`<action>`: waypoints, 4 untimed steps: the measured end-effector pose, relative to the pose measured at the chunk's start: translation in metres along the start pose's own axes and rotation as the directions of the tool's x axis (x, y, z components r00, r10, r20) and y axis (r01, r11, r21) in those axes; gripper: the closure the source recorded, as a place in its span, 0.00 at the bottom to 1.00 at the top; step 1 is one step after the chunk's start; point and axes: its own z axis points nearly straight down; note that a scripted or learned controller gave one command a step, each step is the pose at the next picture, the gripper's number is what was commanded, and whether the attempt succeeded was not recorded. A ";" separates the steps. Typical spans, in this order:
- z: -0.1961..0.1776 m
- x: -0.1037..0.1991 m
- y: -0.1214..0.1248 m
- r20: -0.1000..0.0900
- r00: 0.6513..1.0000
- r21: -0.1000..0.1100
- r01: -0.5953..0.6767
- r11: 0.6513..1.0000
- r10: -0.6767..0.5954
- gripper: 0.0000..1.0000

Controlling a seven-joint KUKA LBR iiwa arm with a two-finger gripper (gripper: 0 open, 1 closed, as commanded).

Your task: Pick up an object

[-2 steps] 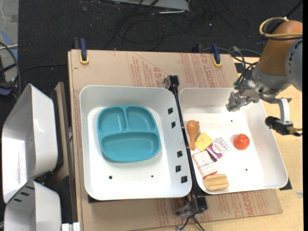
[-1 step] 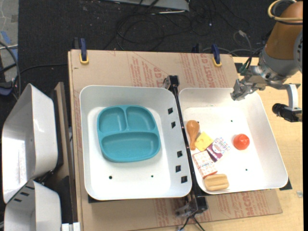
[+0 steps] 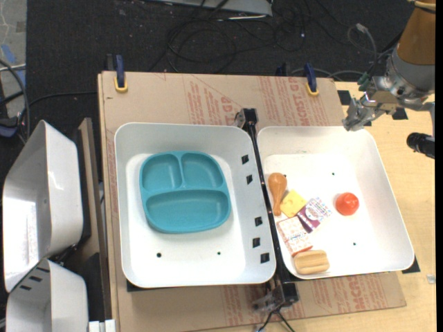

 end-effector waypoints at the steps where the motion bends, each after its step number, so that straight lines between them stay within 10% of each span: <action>1: 0.011 0.056 0.003 -0.004 1.000 0.009 0.004 1.000 -0.004 1.00; 4: 0.021 0.226 -0.026 -0.005 1.000 0.008 0.005 1.000 -0.005 1.00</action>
